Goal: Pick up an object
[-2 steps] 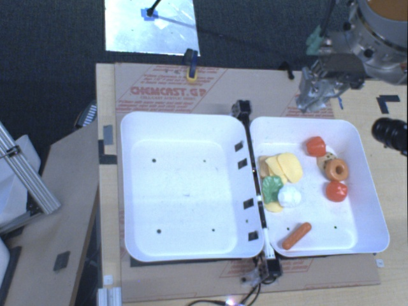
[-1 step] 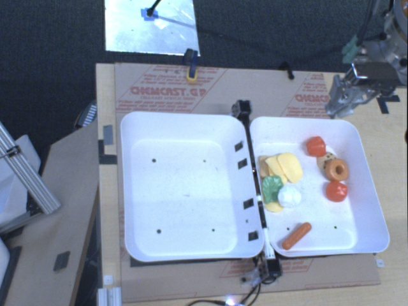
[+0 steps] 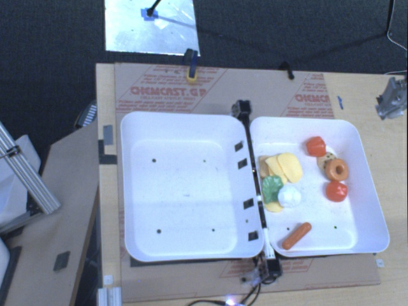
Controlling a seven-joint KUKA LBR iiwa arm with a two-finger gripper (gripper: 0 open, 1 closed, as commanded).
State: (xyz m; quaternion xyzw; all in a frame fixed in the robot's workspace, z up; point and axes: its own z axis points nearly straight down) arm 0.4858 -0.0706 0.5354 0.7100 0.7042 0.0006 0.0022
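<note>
Nearest of all lies the little orange sausage, alone on the floor of the right bin, slanted and well apart from everything else. It looks like a light, stiff plastic toy with a smooth, probably slippery skin. I judge it the easiest pick: close across its narrow middle, square to its length, so it cannot squirt out endwise.

Just beyond it sits a cluster against the divider: a white ball touching a green leafy piece, with yellow slices behind them. Those are crowded together, and the ball would likely roll, so I would leave them.

To the right, a red tomato sits just beside a brown doughnut. Farther back is a red piece. The doughnut offers a rim to pinch, though its neighbours stand close.

Beside all this, the left bin shows bare white.

Farther off, at the right edge above the bench, hangs my gripper, well apart from every toy. Whether it stands open or closed I cannot tell, and nothing shows in its hold.
</note>
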